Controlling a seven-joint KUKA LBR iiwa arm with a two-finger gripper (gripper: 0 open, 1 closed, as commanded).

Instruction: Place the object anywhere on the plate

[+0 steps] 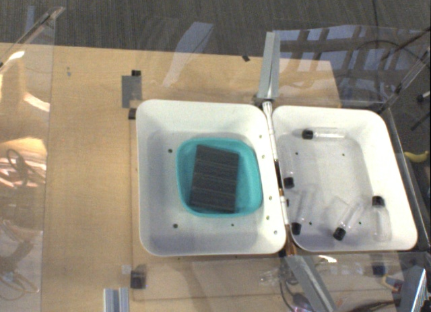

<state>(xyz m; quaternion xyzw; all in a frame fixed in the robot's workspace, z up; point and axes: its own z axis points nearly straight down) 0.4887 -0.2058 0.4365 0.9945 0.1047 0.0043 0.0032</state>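
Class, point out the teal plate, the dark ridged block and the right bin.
teal plate (252,181): camera view, its right rim.
dark ridged block (215,178): camera view, its top face.
right bin (335,115): camera view, its far rim.

Even, fairly bright light falls on the counter (81,189), with a warm glare patch well left of the left bin (151,236). Soft shadows sit inside that bin's walls. The picture is slightly soft and grainy.

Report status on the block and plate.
Dark block lying flat on teal plate, left bin. Clear vials with black caps scattered in right bin. Nothing on the block.
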